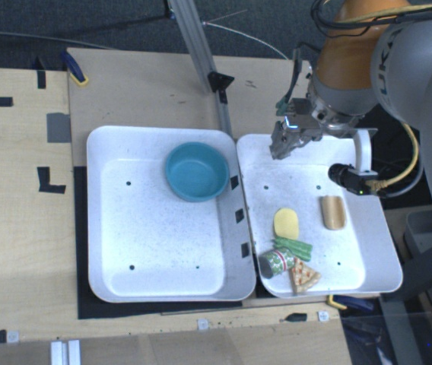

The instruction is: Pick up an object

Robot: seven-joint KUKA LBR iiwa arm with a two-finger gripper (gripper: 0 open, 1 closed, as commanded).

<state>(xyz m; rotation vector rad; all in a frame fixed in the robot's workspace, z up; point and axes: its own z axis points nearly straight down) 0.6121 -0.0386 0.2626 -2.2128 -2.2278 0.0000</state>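
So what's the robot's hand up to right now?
Hand above right bin's far end, nothing seen in it. Yellow piece, brown roll and other items lie nearer the front. Nothing blocks them.
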